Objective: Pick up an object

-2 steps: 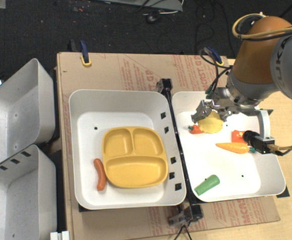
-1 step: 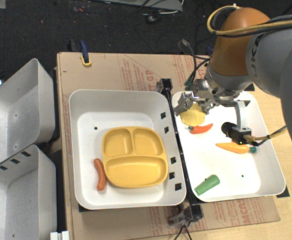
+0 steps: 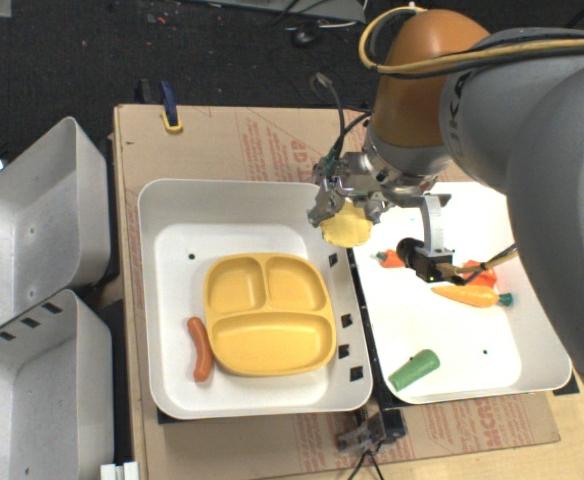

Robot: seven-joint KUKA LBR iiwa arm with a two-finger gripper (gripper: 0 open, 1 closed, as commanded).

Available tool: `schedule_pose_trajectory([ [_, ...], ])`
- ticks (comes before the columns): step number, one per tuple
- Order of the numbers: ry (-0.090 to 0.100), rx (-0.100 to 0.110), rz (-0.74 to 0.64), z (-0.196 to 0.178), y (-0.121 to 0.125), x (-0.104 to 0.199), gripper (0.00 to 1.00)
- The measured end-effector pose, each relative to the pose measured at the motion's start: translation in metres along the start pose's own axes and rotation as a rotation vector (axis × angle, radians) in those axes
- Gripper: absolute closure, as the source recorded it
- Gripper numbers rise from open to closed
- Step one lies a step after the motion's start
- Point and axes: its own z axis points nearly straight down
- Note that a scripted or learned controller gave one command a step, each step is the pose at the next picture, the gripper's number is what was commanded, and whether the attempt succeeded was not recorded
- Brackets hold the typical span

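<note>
**A:** Over the seam between the bins, gripper [image 3: 350,206] hanging with a pale yellow lump [image 3: 348,230] right under the fingertips. Looks pinched between them, closed on it at the top edge. Counts as picked, or no?

**B:** Probably gripped, but thin. Only catching the upper bit of the lump, rest dangling below. Best to go straight up, slow, no sideways swing while over the left bin [image 3: 162,268] rim.

**A:** And if dropped?

**B:** Likely to land near the yellow tray [image 3: 269,314] or on the divider. Not a disaster. Worth keeping clear of the sausage [image 3: 201,349] side anyway.

**A:** Other stuff in the right bin [image 3: 532,363]?

**B:** Carrot [image 3: 464,294], green piece [image 3: 414,369], well apart from the lump. No need to touch. Just hold the squeeze steady, lift, then check for something between the fingers.
</note>
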Motion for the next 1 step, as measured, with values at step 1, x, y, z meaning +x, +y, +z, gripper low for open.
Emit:
schedule_pose_trajectory([
  [1, 0.000, -0.003, 0.000, -0.0166, 0.0157, 0.0512, 1.00],
])
